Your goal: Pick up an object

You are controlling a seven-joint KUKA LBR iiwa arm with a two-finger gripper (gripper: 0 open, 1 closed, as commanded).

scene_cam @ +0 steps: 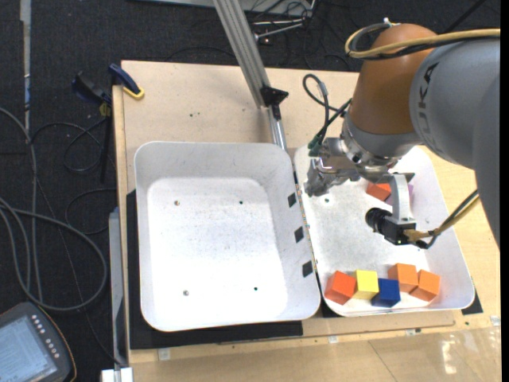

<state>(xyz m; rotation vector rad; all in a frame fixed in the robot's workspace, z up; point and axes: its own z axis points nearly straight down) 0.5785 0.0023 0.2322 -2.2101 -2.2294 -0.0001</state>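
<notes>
My gripper (320, 178) hangs over the back left part of the right bin (455, 253), close to the wall it shares with the left bin. Just to its right lies an orange block (378, 190), partly hidden by the wrist. Along the bin's front edge sit several blocks: an orange one (342, 286), a yellow one (367, 282), a blue one (387, 292) and two more orange ones (406, 274) (429, 284). I see nothing held by the gripper.
The left bin (151, 213) stands beside the right one on the wooden bench. A slanted metal pole (242, 42) rises behind the bins. A blue and yellow clamp (119, 82) grips the bench's back left corner.
</notes>
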